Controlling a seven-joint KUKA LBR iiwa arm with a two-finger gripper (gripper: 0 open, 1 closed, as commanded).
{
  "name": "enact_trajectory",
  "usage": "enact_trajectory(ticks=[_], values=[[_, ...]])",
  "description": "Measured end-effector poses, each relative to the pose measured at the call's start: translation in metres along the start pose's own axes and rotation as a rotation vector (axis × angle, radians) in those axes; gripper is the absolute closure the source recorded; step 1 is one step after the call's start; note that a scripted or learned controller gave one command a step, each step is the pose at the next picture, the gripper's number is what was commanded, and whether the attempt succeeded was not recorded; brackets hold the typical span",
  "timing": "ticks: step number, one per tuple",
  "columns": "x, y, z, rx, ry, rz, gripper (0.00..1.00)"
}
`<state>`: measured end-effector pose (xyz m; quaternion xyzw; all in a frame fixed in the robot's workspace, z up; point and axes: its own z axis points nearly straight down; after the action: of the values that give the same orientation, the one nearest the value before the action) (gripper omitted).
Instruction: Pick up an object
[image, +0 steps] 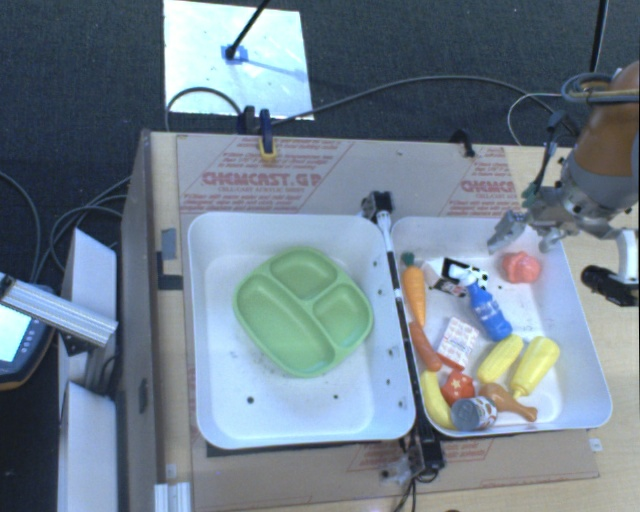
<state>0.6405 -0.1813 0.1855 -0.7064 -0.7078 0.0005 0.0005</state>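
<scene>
Gripper: we saw the gripper (528, 228) poised over the far right corner of the right bin (585, 330), its two fingers spread apart and nothing between them.

Arm: the arm (605, 140) came in from the right, which we judged to be why the tool sat nearest the bin's far corner.

Likely target: the pink lump (521, 266) lay just below and beside the fingers, apart from them; we took it for the nearest candidate (the task named no particular object).

Other objects: the blue bottle (489, 312), the carrot (414, 292), the two yellow pieces (520, 362), the white packet (458, 340) and the tomato (459, 386) crowded the bin's middle and near side, some touching, so we judged them harder to take singly.

Left bin: the left bin (215, 400) held only the green tray (303, 311), lying flat, a broad thing we thought poorly suited to two narrow fingers.

Why open: we judged the spread fingers fit an approach, not a lift.

Next: we judged that the tool needed to drop and straddle the lump before closing.

Risk: the lump sat near the bin wall, so a finger could catch the rim.
</scene>
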Motion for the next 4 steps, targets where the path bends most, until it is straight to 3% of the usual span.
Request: enact_trajectory(ticks=[1,2,3,4], values=[[0.018,-0.041,0.043,0.001,0.001,0.001,0.00],[0.032,-0.052,0.103,-0.001,0.000,0.001,0.00],[0.019,-0.154,0.102,0.000,0.000,0.002,0.00],[0.023,-0.093,0.002,-0.005,-0.001,-0.001,0.00]])
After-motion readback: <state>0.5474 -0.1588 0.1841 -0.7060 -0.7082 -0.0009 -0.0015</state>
